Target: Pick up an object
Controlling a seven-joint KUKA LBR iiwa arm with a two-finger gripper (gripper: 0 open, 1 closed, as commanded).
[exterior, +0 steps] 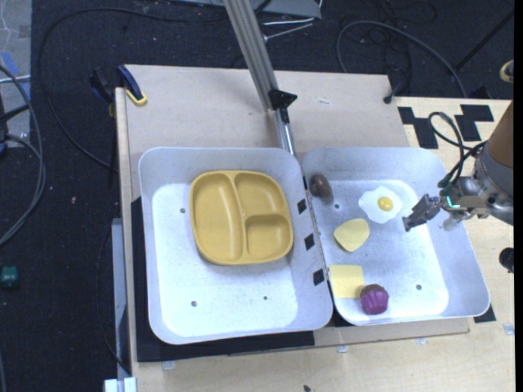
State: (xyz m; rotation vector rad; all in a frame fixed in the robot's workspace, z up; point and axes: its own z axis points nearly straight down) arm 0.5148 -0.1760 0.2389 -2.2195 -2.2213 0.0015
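**Onlooker 1:** Camera view status: the gripper (418,214) hangs over the right bin (458,260), toward its right side, just right of the fried egg toy (382,205). Nothing is visible between its fingers. From here I cannot tell how far apart they stand; the tips are small and dark.

**Onlooker 2:** Candidate objects?

**Onlooker 1:** All in the right bin. The egg lies nearest the gripper. A yellow wedge (351,235) sits left of and nearer than the egg. A brown pebble-like piece (320,187) lies at the far left corner. A pale yellow square block (346,281) and a purple grape-like toy (374,299) sit close together at the near edge. The left bin (163,292) carries a yellow divided plate (242,217).

**Onlooker 2:** Failure modes?

**Onlooker 1:** Probable ones, in my judgement:
- The egg is flat. Fingers may close above it or skid off its edge and come up with nothing.
- Descending too far right puts the fingers on bare bin floor.
- The block and the purple toy are nearly touching. A grasp there may push one into the other or trap both.
- The brown piece is close to the bin wall, so a finger could strike the rim.
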